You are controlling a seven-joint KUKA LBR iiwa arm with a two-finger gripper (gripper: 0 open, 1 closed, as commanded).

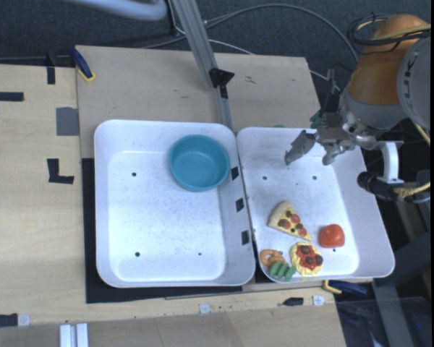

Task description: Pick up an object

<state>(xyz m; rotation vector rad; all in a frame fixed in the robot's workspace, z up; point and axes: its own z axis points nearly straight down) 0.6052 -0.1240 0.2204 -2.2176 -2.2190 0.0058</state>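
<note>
- The arm comes in from the right, and its gripper hangs over the far part of the right bin.
- The jaws are spread apart, one finger pointing left and down, the other nearer the wrist; nothing sits between them.
- The toys lie together at the near end of that bin, well away from the gripper.
- A pizza slice lies closest to the gripper, tip pointing toward the bin's far end.
- A tomato sits just right of the slice, apart from it.
- A small round pizza lies near the front rim, touching or nearly touching a green piece and a pretzel to its left.
- The left bin holds a blue bowl, upright, in its far right corner.
- A grey pole slants down from the top and meets the bench between the two bins.
- The bare floor beneath the gripper is speckled white, with nothing between it and the toys.
</note>
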